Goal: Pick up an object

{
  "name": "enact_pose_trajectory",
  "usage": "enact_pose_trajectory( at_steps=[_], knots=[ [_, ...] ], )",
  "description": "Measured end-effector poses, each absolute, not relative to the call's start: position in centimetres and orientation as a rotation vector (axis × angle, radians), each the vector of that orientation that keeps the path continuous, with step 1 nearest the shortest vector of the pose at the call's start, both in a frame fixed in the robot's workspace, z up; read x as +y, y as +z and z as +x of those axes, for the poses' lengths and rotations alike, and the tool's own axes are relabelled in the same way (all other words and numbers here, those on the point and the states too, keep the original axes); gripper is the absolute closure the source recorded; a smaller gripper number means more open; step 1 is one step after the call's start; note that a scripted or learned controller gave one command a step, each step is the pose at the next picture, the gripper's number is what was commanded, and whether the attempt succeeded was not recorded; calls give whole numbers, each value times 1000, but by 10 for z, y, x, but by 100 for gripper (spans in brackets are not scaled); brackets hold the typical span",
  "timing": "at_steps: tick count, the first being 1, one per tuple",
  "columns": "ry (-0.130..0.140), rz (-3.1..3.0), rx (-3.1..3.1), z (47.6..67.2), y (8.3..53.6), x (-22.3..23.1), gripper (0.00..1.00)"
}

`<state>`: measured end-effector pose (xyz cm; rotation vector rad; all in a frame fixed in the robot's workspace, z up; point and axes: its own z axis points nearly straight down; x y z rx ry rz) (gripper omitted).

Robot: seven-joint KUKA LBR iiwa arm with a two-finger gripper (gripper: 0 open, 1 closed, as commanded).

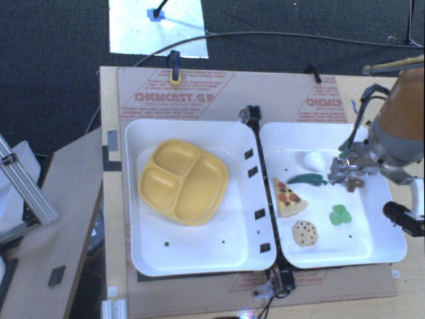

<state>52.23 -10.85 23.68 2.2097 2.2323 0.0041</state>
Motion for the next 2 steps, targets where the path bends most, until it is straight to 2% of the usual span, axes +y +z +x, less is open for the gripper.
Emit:
enact_pose_trajectory(
  at_steps=[2],
  knots=[
    [4,2210,2233,542,249,-4,100]
  ],
)
